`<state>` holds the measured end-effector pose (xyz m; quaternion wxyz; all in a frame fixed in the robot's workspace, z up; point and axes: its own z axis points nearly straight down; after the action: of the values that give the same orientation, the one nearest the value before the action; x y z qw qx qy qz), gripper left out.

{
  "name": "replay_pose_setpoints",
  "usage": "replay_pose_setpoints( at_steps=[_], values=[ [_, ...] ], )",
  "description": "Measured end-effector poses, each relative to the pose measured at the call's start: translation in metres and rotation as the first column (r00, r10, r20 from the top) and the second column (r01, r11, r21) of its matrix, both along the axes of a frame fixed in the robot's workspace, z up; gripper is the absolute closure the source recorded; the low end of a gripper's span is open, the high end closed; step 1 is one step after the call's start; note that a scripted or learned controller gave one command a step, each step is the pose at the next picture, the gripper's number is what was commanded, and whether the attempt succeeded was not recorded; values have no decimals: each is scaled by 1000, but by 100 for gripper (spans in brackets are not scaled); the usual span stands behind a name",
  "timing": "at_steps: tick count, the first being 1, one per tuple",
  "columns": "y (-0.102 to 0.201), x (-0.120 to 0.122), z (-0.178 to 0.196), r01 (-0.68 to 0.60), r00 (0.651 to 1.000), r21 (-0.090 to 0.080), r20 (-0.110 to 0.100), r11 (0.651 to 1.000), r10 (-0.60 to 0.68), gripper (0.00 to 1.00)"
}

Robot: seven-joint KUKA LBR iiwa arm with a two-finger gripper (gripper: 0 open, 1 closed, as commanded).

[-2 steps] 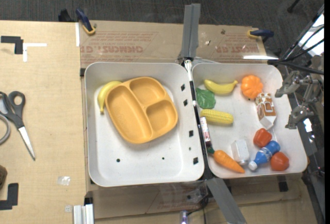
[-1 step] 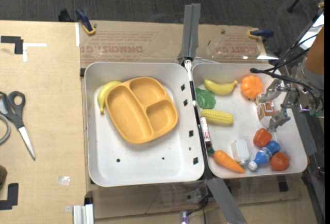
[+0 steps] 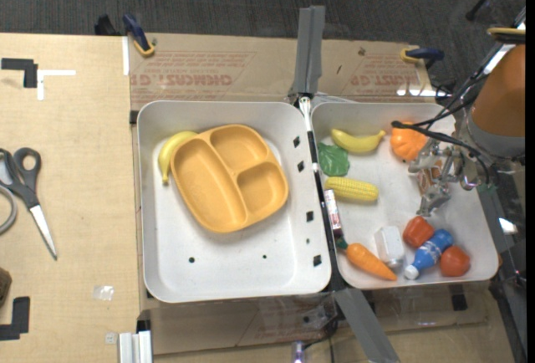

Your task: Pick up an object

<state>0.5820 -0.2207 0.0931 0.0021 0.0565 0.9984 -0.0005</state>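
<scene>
My gripper (image 3: 428,186) hangs over the right part of the right bin (image 3: 368,286), with its fingers apart and nothing between them. Just behind it lies an orange pepper (image 3: 407,141). In front of it sit a red tomato (image 3: 417,231), a blue bottle (image 3: 428,252), a white object (image 3: 389,243) and a second red fruit (image 3: 455,261). Further left in this bin are a yellow banana (image 3: 357,140), a green piece (image 3: 333,161), a corn cob (image 3: 350,189) and a carrot (image 3: 370,261).
The left bin (image 3: 226,269) holds a yellow divided plate (image 3: 227,177) with a banana (image 3: 171,152) tucked behind its left edge. A marker (image 3: 333,217) lies along the wall between the bins. Scissors (image 3: 32,194) rest on the bench at far left.
</scene>
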Motion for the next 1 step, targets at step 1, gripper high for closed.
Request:
replay_pose_setpoints(
  at_steps=[1],
  values=[
    [26,-30,0,116,993,1,-1,993,-116,0]
  ],
)
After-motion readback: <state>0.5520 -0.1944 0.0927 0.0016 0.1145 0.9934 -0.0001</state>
